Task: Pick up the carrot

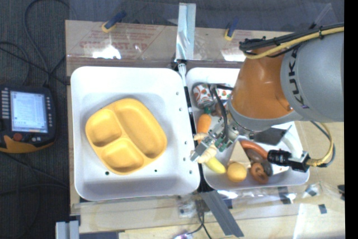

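Note:
The carrot [205, 122] is a short orange piece lying at the left side of the right bin [299, 179], close to the wall between the two bins. My gripper [210, 144] hangs just below and to the right of the carrot, right over its lower end, which it hides. The grey and orange arm [263, 92] covers the middle of the right bin. I see nothing lifted off the bin floor.
A yellow three-part plate [126, 134] lies in the left bin [84, 87]. In the right bin, a small can [202, 94] stands above the carrot; a yellow banana-like piece [213, 164], a lemon [236, 172], a red-orange vegetable [253, 149] and a brown item [259, 171] lie along the front.

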Robot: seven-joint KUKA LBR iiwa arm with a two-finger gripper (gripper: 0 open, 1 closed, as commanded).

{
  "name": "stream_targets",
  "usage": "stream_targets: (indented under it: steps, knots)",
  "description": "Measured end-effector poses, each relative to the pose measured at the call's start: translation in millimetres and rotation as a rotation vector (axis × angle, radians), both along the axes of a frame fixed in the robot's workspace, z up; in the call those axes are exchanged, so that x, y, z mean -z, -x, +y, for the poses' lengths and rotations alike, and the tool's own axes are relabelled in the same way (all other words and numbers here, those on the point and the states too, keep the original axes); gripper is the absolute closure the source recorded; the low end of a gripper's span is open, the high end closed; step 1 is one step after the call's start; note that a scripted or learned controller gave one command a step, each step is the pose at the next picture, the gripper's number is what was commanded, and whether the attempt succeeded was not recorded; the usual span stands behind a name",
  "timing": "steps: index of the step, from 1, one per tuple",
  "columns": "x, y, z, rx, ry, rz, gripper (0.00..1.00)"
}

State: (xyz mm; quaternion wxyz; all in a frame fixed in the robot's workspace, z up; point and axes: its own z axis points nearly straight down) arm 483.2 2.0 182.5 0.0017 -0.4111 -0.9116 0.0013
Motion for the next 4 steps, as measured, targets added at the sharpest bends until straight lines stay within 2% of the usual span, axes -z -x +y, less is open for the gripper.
stream_targets:
  steps: [1,2,3,4]
  knots:
    - [-93.1,-35.7,28.7,-0.03,-0.001,-0.013,1.0]
    - [-12.2,1.1,70.5,-0.117,0.0,0.003,1.0]
    - [-30.8,-22.1,124.9,-0.015,0.0,-0.003,1.0]
    - [-68.4,-37.2,36.2,-0.021,0.002,-0.006,1.0]
